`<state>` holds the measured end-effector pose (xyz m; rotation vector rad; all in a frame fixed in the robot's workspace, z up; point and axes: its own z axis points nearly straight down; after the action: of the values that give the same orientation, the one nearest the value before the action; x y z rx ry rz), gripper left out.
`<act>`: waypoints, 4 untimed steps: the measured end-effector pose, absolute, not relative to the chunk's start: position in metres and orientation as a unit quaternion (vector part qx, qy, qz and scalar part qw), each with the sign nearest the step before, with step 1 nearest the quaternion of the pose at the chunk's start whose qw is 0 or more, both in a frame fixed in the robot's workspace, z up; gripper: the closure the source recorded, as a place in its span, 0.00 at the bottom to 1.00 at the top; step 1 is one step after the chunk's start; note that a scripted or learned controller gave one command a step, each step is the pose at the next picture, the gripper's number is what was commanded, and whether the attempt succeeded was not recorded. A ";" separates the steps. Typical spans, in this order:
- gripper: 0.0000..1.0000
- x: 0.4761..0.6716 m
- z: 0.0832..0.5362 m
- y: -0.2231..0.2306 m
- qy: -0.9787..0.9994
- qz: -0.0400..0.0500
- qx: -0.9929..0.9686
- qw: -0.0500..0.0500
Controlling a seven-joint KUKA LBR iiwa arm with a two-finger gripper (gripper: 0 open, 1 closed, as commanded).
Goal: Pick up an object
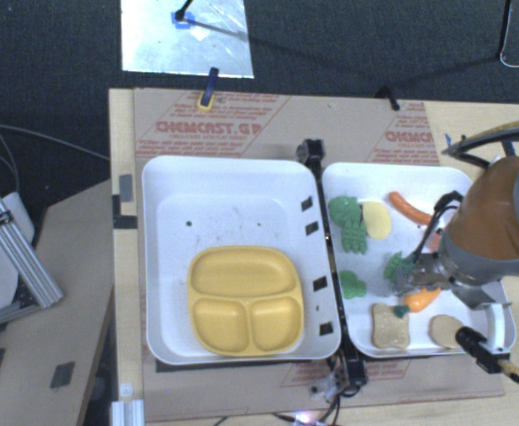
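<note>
The right bin (pixel 454 177) holds several toy foods. An orange-red sausage (pixel 409 207) lies near the far side, beside a pale yellow piece (pixel 377 221) and a leafy green piece (pixel 349 222). A small green piece (pixel 352 284) sits near the bin's left wall. At the front lie a speckled bread slice (pixel 389 327) and a tan round piece (pixel 444 328). My gripper (pixel 415 280) is low in the bin. It sits over a dark green piece (pixel 395 264) and right by an orange carrot (pixel 421 301). The arm's grey body hides what lies beneath it.
The left bin (pixel 232 193) holds a yellow three-compartment tray (pixel 246 298). A black divider (pixel 323 238) with clips runs between the two bins. The arm's orange band (pixel 494 211) covers the right bin's right side. Cables lie at the bench's front edge.
</note>
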<state>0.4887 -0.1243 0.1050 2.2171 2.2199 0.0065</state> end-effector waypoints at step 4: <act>1.00 0.506 0.194 0.036 0.710 0.001 0.704 0.000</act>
<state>0.5055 0.0358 0.1944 2.2113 2.2306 0.0032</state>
